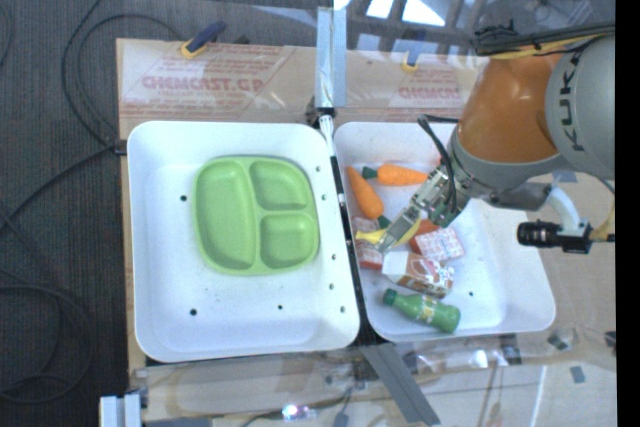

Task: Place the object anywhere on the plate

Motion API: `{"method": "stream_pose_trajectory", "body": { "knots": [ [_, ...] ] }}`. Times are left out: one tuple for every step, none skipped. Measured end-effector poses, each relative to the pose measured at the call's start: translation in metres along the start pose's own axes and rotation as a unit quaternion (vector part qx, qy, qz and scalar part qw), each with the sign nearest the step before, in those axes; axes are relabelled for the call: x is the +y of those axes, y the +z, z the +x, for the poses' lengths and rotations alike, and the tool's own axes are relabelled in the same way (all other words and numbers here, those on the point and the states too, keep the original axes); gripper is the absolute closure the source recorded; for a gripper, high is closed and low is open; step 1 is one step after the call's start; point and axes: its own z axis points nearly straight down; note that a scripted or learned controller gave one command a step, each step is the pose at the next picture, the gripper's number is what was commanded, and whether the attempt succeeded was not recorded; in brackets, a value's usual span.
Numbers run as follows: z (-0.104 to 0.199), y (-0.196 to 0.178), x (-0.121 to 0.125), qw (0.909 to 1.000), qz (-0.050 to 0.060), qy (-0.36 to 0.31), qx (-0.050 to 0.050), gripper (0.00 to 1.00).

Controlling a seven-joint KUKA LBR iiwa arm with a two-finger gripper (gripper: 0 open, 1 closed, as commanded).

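Note:
A green plate (256, 213) with three compartments lies in the left white bin (160, 315). In the right bin (520, 305), the gripper (398, 231) is lowered among a pile of toy foods. Its tip is over a small yellow piece (369, 237) and beside a red and white packet (437, 246). Two orange carrots (365, 192) (398, 176) lie just behind it. A green bottle (424, 308) lies on its side at the front of that bin. Nothing is seen lifted by the gripper.
The grey and orange arm (515, 110) reaches over the back right of the right bin. A raised divider (343, 225) separates the two bins. More small packets (424, 275) lie in front of the gripper. Cables run over the floor around the bench.

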Motion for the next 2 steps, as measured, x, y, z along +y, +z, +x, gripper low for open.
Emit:
{"method": "stream_pose_trajectory", "body": {
  "knots": [
    [0.040,-0.046,0.022,0.9819,0.001,0.190,-0.001,1.00],
    [0.073,-0.038,0.097,0.9955,0.002,0.095,-0.001,1.00]
  ]
}}
